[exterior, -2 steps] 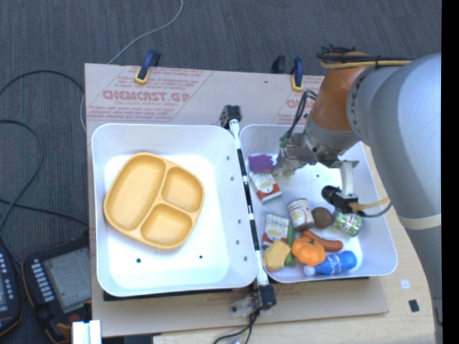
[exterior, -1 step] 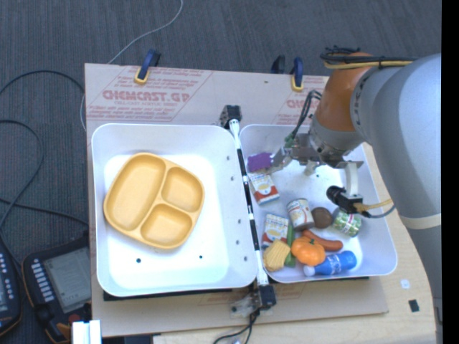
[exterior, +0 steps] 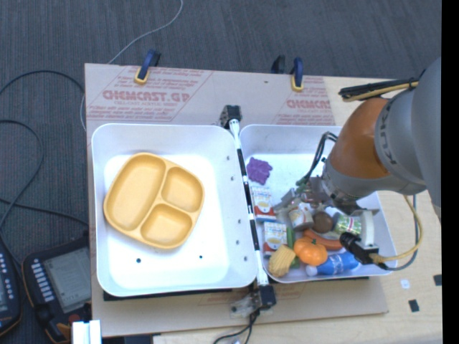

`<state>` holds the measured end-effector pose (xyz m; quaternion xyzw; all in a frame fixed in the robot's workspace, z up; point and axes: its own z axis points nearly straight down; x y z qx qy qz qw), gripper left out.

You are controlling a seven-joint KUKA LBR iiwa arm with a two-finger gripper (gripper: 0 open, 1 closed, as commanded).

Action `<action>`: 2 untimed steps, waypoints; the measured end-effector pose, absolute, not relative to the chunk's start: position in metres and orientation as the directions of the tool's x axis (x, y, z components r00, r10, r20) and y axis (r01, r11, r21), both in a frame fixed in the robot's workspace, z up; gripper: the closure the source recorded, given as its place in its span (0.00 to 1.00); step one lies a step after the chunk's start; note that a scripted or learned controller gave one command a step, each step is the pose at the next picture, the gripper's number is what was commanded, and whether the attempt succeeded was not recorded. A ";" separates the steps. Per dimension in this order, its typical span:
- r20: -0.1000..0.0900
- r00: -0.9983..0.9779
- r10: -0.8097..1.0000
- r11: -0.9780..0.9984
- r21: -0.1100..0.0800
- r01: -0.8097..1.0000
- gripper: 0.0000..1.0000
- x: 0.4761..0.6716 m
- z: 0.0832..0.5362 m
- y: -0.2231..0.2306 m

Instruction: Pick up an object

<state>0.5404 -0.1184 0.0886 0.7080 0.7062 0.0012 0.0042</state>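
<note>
My gripper (exterior: 310,205) is low in the right bin (exterior: 287,138), over a pile of small toy foods. Around it lie a brown round piece (exterior: 323,222), a green-labelled can (exterior: 350,226), an orange fruit (exterior: 310,251), a carrot-like stick (exterior: 328,241), a blue bottle (exterior: 337,265) and a yellow corn cob (exterior: 281,261). A purple lump (exterior: 259,169) sits apart at the bin's far left. Two small printed packets (exterior: 262,201) (exterior: 275,233) lie along the left wall. The arm's wrist hides what is directly under the gripper.
The left bin (exterior: 115,138) holds a yellow three-compartment plate (exterior: 154,200). The grey arm with its orange band (exterior: 362,145) covers the right bin's far right side. A black cable (exterior: 401,253) loops over the bin's near right corner. Clamps hold the board at the back.
</note>
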 end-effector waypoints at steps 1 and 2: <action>-0.004 0.001 1.000 -0.001 0.011 1.000 1.00 0.542 0.099 -0.118; 0.000 -0.001 1.000 0.001 0.000 1.000 1.00 0.484 0.184 -0.056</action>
